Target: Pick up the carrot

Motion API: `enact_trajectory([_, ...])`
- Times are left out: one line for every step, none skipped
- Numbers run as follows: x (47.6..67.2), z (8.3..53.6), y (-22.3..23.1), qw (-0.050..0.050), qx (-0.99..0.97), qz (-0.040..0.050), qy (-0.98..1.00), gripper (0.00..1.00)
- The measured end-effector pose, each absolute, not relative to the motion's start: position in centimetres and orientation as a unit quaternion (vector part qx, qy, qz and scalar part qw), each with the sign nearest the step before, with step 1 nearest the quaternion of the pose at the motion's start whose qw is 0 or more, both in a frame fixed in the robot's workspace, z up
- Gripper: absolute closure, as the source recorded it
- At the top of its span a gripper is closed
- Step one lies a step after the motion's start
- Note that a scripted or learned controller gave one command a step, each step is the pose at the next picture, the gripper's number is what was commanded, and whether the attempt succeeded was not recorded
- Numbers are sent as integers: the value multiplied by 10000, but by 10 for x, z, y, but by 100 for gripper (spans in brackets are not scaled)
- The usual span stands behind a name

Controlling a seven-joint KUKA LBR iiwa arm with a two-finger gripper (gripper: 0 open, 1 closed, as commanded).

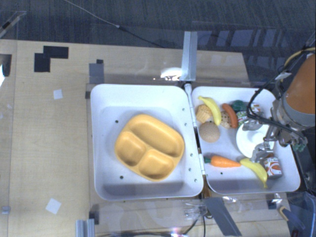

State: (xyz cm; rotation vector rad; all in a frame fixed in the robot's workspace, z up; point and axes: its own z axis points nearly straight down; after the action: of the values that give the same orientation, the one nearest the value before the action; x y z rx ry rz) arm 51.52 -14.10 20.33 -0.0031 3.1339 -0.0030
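carrot: seen lying flat in the right bin, front left, tip touching a banana
feel: probably light, stiff, a bit slick
grab spot: best taken mid-body, across the width
gripper: grip state can't be told

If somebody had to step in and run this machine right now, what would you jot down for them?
Gripper: low over the right bin, near its right side; whether open or shut can't be judged.
Carrot: lying on the right bin's floor near the front left, green end toward the divider, a banana at its tip. Nothing visible between the fingers.
Left bin: holds a yellow divided plate.
Done: nothing yet.
Left: move to the carrot, grip it, lift it.
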Motion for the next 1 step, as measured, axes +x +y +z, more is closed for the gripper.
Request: enact_trajectory([512,89,-88,68,1502,5,9886,0])
